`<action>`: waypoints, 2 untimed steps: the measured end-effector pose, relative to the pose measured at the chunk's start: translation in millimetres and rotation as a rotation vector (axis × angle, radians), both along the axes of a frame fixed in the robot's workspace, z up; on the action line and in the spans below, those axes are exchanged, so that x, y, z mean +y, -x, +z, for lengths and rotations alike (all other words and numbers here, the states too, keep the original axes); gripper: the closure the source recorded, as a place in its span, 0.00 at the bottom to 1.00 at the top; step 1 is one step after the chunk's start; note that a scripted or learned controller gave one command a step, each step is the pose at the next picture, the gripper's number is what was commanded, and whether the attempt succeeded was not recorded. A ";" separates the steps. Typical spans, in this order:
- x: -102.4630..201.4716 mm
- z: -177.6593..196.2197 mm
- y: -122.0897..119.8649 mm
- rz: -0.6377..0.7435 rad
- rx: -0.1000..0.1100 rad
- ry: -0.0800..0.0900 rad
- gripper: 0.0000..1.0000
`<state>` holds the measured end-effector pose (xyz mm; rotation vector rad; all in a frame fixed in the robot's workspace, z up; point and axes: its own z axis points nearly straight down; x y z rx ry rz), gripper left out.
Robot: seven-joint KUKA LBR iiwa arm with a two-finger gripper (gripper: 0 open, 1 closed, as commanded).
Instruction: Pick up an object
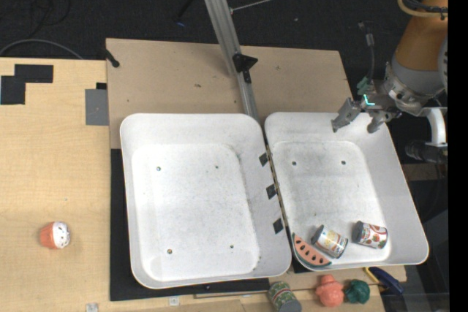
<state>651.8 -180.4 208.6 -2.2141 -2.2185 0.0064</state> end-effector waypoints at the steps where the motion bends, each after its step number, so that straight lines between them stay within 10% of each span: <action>1: 0.1 3.1 -1.0 0.003 -0.004 0.002 0.00; 2: -6.0 -56.6 5.8 -0.002 0.001 0.001 0.00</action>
